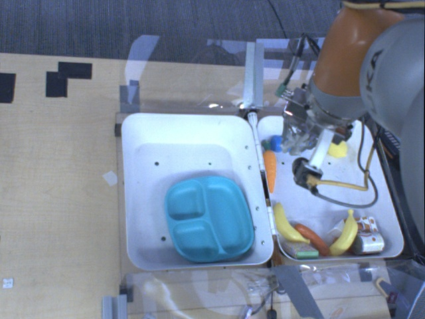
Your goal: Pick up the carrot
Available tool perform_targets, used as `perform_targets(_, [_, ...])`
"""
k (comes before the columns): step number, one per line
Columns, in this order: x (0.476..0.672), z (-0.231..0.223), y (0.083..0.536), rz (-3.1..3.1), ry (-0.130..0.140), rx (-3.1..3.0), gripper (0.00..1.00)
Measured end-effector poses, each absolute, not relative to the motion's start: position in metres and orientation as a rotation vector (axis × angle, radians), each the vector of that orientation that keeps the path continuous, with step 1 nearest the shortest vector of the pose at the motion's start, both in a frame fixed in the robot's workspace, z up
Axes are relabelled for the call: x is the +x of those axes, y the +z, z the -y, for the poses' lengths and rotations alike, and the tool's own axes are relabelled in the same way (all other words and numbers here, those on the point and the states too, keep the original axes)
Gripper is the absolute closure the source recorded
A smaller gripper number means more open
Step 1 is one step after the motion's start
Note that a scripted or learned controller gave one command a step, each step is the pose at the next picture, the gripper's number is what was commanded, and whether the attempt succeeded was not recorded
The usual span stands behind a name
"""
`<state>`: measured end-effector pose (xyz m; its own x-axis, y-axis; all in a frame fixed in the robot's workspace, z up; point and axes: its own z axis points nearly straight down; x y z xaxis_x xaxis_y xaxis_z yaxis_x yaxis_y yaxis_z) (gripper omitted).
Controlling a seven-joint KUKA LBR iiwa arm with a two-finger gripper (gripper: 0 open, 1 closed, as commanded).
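The carrot [269, 170] is orange and slim, and it lies lengthwise along the left wall of the right bin [392, 234], just below a small blue and green object [273, 143]. My gripper [295, 140] hangs over the upper part of the right bin, a short way up and to the right of the carrot's top end. The wrist and its cabling hide the fingers. I see nothing held.
A blue divided plate [209, 218] lies in the left bin [146, 178]. Along the right bin's near edge lie two bananas [287, 225], a red-orange item [312, 236], a green piece [305, 252] and a small packet [370, 234]. A yellow object [338, 149] sits beside the wrist.
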<state>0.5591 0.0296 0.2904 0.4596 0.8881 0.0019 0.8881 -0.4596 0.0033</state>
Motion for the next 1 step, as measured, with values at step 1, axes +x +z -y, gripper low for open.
perform_targets(1, [0.487,-0.0605,0.2279,-1.841,0.003,2.545,1.0])
